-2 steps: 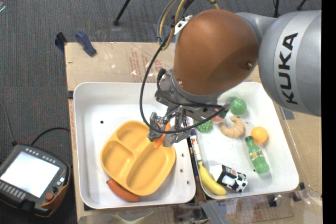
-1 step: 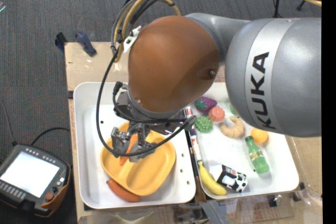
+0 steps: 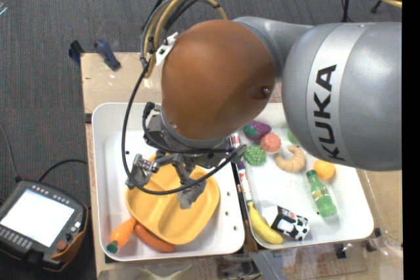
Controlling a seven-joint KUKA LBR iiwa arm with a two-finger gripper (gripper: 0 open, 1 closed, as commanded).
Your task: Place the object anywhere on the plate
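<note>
Object: cannot tell which item is the task's thing; nothing shows between the fingers. Likely candidates lie by the plate's near-left rim: a carrot (image 3: 121, 233) and a reddish sausage-like piece (image 3: 156, 241), both below and left of the gripper, touching or just beside the plate.
Plate: yellow, divided plate (image 3: 172, 214), tilted in the left bin, directly beneath the gripper. Its compartments look bare where visible.
Gripper: gripper (image 3: 163, 188) hangs low over the plate, dark fingers (image 3: 139, 172) splayed apart, one toward the plate's left rim, one (image 3: 186, 197) over its middle. Wide open, holding nothing I can see.
Reason for pose: judged as either a release position or a failed carry; spread fingers over the plate fit a drop, yet no item rests on the plate.
Arm: the orange band (image 3: 213, 79) and grey wrist hide the plate's far edge, so something there may be hidden.
Left bin: white left bin (image 3: 105, 141) holds plate, carrot, sausage.
Right bin: the right bin (image 3: 354, 213), right of the gripper, keeps spare items: banana (image 3: 262, 225), green bottle (image 3: 321, 195), croissant (image 3: 292, 157), orange (image 3: 323, 170), broccoli (image 3: 254, 155), cow-patterned box (image 3: 289, 222).
Risk: placement looks not yet achieved.
</note>
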